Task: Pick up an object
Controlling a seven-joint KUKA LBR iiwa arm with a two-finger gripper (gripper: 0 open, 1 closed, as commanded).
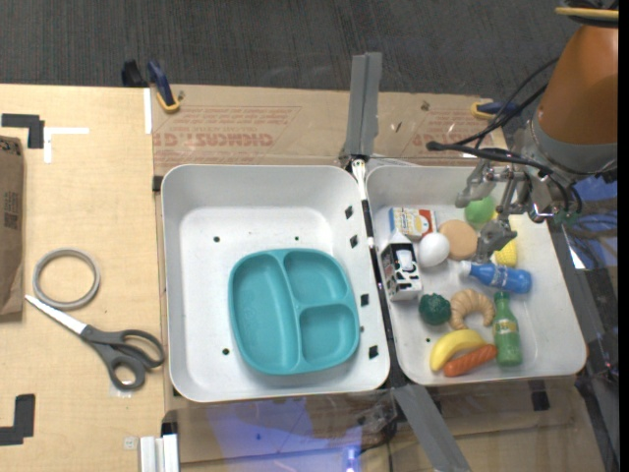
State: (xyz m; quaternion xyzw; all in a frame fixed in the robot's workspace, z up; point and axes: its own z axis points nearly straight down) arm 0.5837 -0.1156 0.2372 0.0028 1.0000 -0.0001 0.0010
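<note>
The right bin [565, 293] holds several toy foods. Among them are a white egg [432, 249], a tan bun [458, 236], a green ball [479, 211], a yellow piece [506, 255], a blue bottle [501, 278], a croissant [474, 306], a green bottle [507, 331], a banana [456, 345] and an orange carrot [471, 361]. My gripper [498, 226] hangs over the bin's far right part, between the green ball and the yellow piece. I see nothing lifted in it.
A teal divided plate [295, 311] lies in the left bin [197, 264]. A small carton [410, 221], a black-and-white can [401, 269] and dark green broccoli [434, 309] sit by the right bin's left wall. Scissors [103, 342] and a tape ring [66, 277] lie on the bench at left.
</note>
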